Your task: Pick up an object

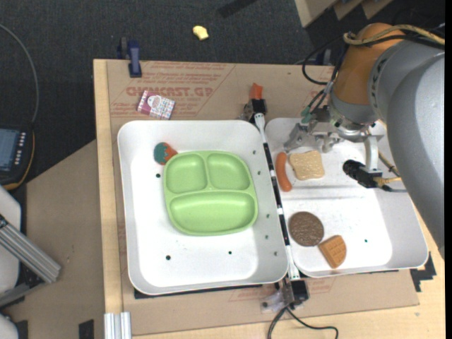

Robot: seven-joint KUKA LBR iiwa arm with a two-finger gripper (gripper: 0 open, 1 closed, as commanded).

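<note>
In the right-hand bin, the gripper hung low at the far end, just above a tan bread slice, seemingly positioned for a pick; how its jaws stood could not be told. An orange sausage lay beside the slice. A green divided plate sat centred in the left bin.

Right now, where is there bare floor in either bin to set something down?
Left bin: a strip in front of the green divided plate. Right bin: the near right corner, right of the brown cookie and cracker. Crowded at the back by the bread slice, sausage and gripper.
</note>
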